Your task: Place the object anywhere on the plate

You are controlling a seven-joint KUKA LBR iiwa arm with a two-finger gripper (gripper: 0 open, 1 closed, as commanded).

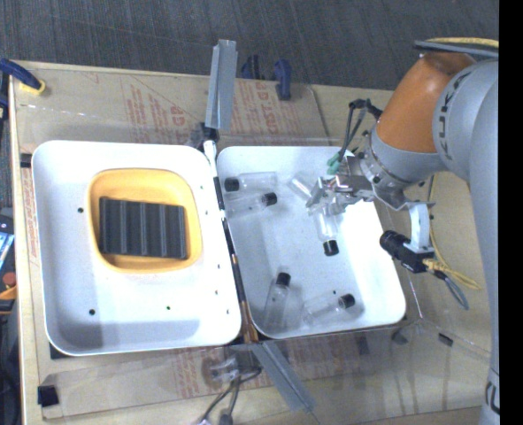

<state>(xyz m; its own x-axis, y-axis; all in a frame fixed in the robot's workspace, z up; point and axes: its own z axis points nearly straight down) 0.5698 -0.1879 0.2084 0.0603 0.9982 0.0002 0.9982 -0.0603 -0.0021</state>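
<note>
Arm [438, 104]: grey, orange band above the wrist, reaching in from the right, wrist low over the upper right part of the right bin.
Gripper [326, 197]: down inside the right bin near its upper middle, metallic fingers pointing left and down; spread or pressed together, cannot tell from this angle.
Vial by the gripper [327, 235]: clear tube, black cap at its lower end, lying just below the fingertips; touching them or not, hard to say, and nothing seen pinched between them.
Other vials: two near the bin's upper left, one by the wall [233, 185], one just to its right [263, 199]; one at lower centre [280, 289]; one at lower right [336, 304]. All lying on the bin floor, well apart from the gripper.
Right bin [376, 282]: white, shallow, holding all five vials.
Left bin [66, 299]: white, touching the right bin along the middle seam.
Plate [146, 184]: yellow-orange, rounded square, in the left bin's upper middle.
Dark ridged insert [143, 228]: sitting on the plate, covering most of its centre.
Task status: no vial on the plate yet.
</note>
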